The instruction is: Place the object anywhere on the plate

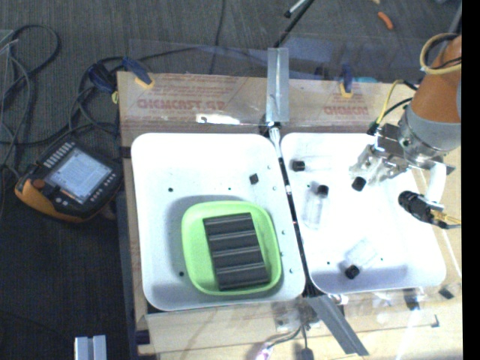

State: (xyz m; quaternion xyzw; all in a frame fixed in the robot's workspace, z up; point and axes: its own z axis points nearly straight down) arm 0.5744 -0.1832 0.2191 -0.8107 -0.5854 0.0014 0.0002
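A green plate (192, 227) sits in the left bin (154, 201), toward its front. A dark grey ribbed block (236, 250) lies on the plate and covers most of its middle. My gripper (373, 169) hangs over the back right part of the right bin (405, 265), far from the plate. A small black piece (358, 183) shows just below it; whether it is held is unclear. In the right bin lie a clear vial with a black cap (316, 203) near the left wall and another clear vial (358, 258) toward the front.
A loose black cap (298, 165) lies at the back left of the right bin, and a tiny black bit (253, 178) lies in the left bin behind the plate. A metal divider (277, 88) stands between the bins at the back. A teach pendant (71, 178) lies off to the left.
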